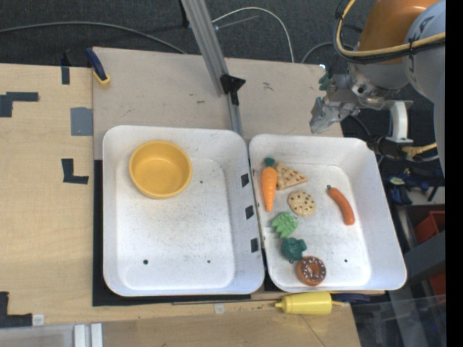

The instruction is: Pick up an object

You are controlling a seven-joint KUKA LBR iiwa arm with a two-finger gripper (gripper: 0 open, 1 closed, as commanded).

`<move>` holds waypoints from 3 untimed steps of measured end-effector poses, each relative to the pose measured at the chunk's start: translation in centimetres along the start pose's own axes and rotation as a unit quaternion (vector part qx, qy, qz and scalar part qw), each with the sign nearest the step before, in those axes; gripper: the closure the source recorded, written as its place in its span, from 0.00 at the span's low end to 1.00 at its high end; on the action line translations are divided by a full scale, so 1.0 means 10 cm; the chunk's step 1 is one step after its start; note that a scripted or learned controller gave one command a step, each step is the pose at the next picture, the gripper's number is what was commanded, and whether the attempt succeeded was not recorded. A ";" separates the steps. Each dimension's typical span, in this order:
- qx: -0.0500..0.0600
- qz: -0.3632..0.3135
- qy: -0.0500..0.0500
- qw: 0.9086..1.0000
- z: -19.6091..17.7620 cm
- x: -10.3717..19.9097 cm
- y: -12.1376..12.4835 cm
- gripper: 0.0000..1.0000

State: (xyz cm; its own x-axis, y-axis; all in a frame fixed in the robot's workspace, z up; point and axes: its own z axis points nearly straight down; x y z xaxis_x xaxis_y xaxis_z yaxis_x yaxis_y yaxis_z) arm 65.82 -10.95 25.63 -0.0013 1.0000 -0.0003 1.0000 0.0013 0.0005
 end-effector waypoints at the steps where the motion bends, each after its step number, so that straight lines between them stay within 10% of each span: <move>1: 0.001 -0.002 0.001 1.000 -0.05 0.45 -0.25 1.00; 3: 0.002 -0.002 0.001 1.000 -0.08 1.39 -0.62 1.00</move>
State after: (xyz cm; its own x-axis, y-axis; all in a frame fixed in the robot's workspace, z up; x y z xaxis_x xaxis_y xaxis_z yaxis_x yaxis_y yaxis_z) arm 59.62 2.95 26.45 -0.0061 1.0000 0.0016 1.0000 0.0061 -0.0031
